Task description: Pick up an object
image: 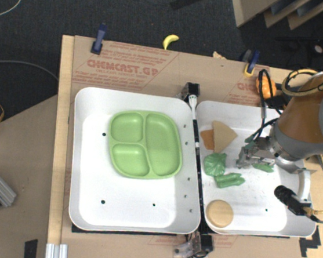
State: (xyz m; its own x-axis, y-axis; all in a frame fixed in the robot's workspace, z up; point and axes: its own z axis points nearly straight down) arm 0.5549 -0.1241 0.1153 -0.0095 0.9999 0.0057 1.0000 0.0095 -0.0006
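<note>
Table (128,63) with two white bins; end effector (255,157) low in right bin (289,229) — green toy (221,169) just left, long axis slanting; finger spread hard to tell.

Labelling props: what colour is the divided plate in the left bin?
Light green; the divided plate shows clearly in the camera view.

Overhead, slanted down on both bins (83,145)
</note>
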